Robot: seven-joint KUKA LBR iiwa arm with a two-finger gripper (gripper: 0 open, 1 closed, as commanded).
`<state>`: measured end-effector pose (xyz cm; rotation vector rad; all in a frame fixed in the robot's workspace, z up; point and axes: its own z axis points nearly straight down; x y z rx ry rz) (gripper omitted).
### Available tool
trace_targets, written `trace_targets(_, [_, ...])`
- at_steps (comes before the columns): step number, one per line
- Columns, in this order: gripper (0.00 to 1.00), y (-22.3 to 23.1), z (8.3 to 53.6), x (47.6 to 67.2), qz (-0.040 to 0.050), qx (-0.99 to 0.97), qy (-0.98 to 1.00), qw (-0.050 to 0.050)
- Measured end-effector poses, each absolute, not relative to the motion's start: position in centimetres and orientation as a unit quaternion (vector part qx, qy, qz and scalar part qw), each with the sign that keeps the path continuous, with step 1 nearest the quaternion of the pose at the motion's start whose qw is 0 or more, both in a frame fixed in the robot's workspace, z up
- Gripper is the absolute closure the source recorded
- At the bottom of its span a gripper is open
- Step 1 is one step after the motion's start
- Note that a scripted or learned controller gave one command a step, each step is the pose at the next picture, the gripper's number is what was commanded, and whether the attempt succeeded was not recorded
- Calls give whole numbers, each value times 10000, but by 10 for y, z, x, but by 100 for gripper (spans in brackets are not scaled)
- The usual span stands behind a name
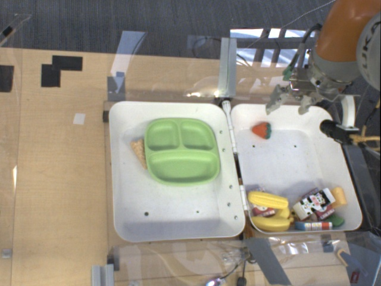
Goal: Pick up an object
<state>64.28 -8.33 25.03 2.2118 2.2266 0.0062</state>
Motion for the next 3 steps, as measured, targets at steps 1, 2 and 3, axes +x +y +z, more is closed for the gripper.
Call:
trace_targets(1, [0, -101, 97, 638, 31, 7186, 6954, 28])
trace_targets(2, [0, -98, 88, 672, 33, 6793, 7338, 39])
trace_targets(3, [100, -96, 102, 674, 63, 6785, 7346, 68])
